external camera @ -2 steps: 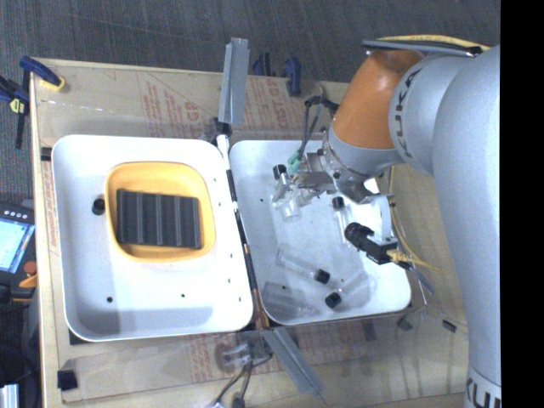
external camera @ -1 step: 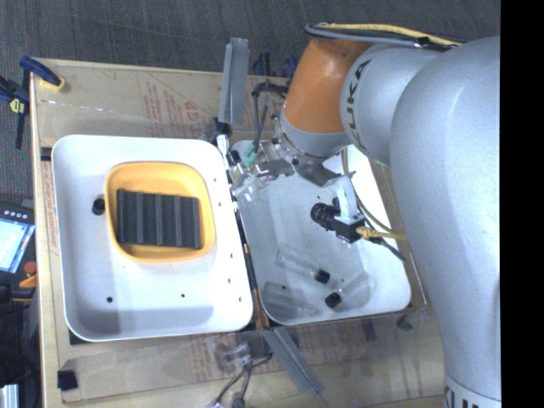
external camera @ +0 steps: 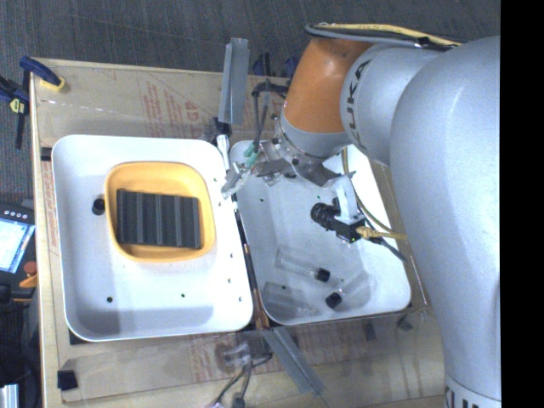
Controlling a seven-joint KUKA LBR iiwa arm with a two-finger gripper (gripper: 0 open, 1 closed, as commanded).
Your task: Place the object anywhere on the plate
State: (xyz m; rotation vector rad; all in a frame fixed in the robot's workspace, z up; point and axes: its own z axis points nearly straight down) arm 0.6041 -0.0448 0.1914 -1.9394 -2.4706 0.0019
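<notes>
The plate [external camera: 161, 212] is yellow with rounded corners and a dark ribbed centre, and it lies flat in the left bin [external camera: 144, 313], nearer that bin's far wall than its near one. White floor shows all around the plate, widest on the near side, with a narrower strip between the plate and the rim shared with the right bin [external camera: 382, 300]. A small dark knob [external camera: 99, 205] sits just left of the plate. The object may be the green-tinted thing [external camera: 247, 154] just beyond the plate's far right corner, over the shared rim, though it is too small to be sure. The gripper [external camera: 242, 170] hangs there too, beneath the arm [external camera: 399, 117]; whether its fingers are apart or together cannot be made out. Well right of the plate, clear plastic items [external camera: 310, 274] lie in the right bin.
</notes>
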